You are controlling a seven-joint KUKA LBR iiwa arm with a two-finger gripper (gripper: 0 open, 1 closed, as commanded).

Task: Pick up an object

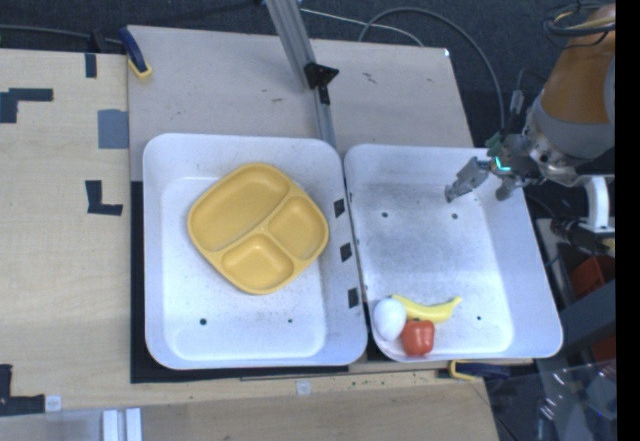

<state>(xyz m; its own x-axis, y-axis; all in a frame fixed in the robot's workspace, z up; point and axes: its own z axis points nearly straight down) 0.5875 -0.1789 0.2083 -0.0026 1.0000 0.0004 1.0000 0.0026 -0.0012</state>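
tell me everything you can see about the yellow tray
The yellow tray is a rounded, plastic-looking plate split by raised ridges into three compartments, one large and two smaller, all bare. It lies flat and right side up, turned at an angle, in the upper middle of the left white bin, resting on the bin's floor. Nothing else touches it.

Readable text: none anywhere.
Yellow tray (258,227), left bin: plain, no label or brand.
Bins (170,329): blank white, just scuffs.
Bench tape (98,197), far left: dark strips, no lettering.
Fruit (420,314), right bin near edge: no stickers legible.
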